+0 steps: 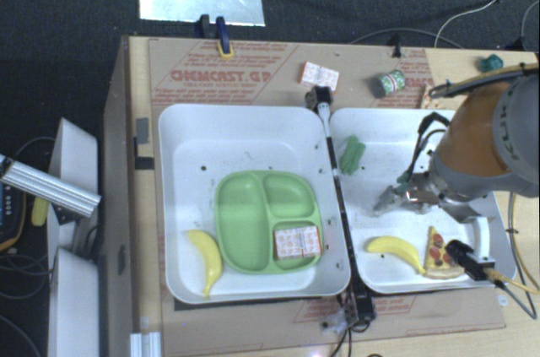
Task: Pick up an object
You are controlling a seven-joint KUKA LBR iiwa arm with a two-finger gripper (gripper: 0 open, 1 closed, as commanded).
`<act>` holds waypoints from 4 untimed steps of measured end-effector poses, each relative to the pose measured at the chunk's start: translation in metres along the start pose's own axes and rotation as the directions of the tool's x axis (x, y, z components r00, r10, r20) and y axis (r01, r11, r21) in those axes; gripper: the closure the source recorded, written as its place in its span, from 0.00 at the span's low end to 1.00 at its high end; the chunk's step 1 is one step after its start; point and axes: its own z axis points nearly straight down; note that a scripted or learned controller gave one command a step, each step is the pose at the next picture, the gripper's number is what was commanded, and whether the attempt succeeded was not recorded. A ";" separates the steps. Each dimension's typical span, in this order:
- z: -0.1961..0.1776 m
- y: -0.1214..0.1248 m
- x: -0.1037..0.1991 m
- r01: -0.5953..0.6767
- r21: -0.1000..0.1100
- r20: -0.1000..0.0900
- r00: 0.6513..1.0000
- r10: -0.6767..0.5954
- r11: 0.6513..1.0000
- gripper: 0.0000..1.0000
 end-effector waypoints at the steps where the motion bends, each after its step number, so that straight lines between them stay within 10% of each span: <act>1: 0.000 0.097 -0.008 0.000 -0.002 0.001 1.000 0.000 1.000 0.00; 2: 0.000 0.037 -0.027 -0.003 0.002 0.001 1.000 0.003 1.000 0.00; 3: 0.001 -0.025 0.042 -0.001 0.003 -0.001 1.000 0.001 1.000 0.00; 4: 0.000 0.024 -0.019 -0.004 0.000 0.002 1.000 0.004 1.000 0.00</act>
